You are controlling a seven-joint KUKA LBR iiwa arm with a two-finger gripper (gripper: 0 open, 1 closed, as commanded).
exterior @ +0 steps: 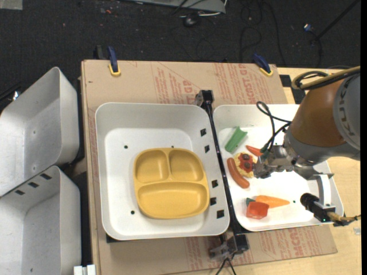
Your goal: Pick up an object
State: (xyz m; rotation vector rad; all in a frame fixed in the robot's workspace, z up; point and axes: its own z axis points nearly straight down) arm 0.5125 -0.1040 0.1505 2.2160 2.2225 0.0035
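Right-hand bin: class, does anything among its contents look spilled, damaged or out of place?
Nothing stands out. The green piece, sausage, carrot and red block lie loose but intact in the right bin, and the yellow tray sits flat.

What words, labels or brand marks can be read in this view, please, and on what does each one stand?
"KU": the start of a brand name in dark letters on the arm, cut off at the picture's edge.
Red print on the brown board under the bins, above the left bin: upside down and faint, not legible.
Red print on the board's lower right edge: upside down, too blurred to read.
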